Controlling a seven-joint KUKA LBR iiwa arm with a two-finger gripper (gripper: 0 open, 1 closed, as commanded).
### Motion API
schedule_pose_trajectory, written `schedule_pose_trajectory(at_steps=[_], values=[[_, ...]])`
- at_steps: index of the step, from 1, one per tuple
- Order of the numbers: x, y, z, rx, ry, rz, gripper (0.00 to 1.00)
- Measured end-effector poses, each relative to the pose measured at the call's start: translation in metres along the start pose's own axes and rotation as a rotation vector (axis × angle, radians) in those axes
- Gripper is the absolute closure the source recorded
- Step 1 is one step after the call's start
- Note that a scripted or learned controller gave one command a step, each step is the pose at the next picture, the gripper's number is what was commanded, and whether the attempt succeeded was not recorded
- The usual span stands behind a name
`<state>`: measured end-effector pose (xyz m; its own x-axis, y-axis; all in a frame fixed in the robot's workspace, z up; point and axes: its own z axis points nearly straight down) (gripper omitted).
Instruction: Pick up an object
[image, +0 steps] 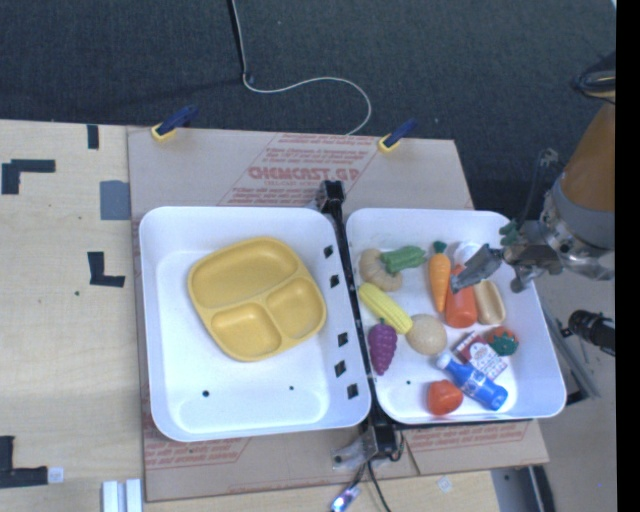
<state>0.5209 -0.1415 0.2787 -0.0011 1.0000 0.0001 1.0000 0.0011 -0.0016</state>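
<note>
I saw the tool poised over the right bin, reaching in from the right edge; I could not tell its state; just below its tip lay a red piece beside a hot dog, and the carrot lay just to its left; the corn, grapes and blue bottle lay farther off; the yellow plate sat in the left bin.
</note>
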Motion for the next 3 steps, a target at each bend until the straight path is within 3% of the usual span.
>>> schedule_pose_trajectory(at_steps=[1,2,3], values=[[0.021,-0.039,0.199,0.004,0.000,0.002,0.00],[0.101,-0.036,0.089,-0.007,0.003,-0.009,0.00],[0.096,-0.038,0.086,0.005,0.001,-0.001,1.00]])
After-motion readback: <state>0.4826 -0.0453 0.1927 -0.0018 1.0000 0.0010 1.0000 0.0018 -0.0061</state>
